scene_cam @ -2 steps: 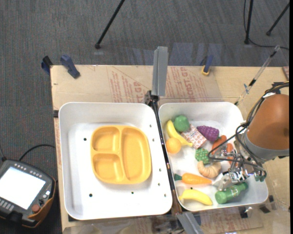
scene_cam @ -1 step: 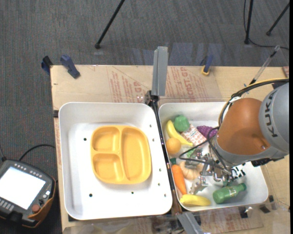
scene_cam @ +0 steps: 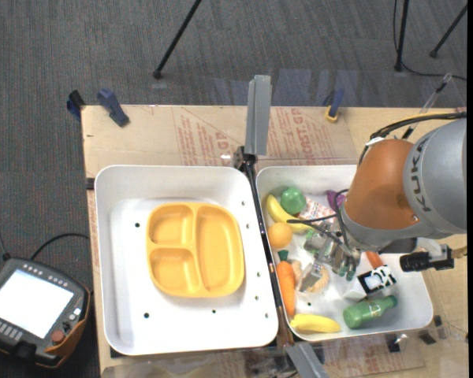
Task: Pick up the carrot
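Carrot [scene_cam: 286, 284] is the task's thing, though first by size comes the bench [scene_cam: 181, 136], a brown board carrying two white bins. The left bin [scene_cam: 114, 250] holds a yellow divided plate [scene_cam: 195, 250]. The right bin [scene_cam: 422, 302] is crowded, and the grey arm [scene_cam: 414, 187] with its orange band reaches over it from the right. Its gripper [scene_cam: 331, 252] hangs low among the toys; whether it is released or clenched I cannot tell. The carrot lies along the right bin's left wall, near the gripper but apart from it. Around it lie a green bottle [scene_cam: 369, 312], two bananas [scene_cam: 315, 322] [scene_cam: 277, 211], an orange ball [scene_cam: 280, 235] and a green round toy [scene_cam: 292, 199].
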Robot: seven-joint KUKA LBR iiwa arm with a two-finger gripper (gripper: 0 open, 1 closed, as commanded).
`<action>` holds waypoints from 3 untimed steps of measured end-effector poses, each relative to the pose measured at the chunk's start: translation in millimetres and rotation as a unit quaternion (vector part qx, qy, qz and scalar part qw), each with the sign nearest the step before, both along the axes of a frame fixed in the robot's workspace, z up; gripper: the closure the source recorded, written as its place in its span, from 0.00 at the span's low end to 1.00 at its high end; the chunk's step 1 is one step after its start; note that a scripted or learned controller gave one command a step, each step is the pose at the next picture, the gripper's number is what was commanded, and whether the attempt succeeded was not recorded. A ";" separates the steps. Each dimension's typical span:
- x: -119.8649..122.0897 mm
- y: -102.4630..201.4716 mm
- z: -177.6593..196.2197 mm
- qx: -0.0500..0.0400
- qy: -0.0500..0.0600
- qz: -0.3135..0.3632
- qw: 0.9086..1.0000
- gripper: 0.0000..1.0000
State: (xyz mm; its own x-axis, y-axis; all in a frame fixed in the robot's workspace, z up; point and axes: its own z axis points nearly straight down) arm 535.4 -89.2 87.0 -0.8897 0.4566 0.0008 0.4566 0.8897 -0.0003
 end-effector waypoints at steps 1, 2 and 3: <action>0.5 2.5 9.3 0.000 0.000 0.004 1.000 1.00; -19.6 -9.0 75.5 0.000 -0.002 0.126 0.992 1.00; -20.4 -8.1 73.7 0.000 0.000 0.127 0.992 0.00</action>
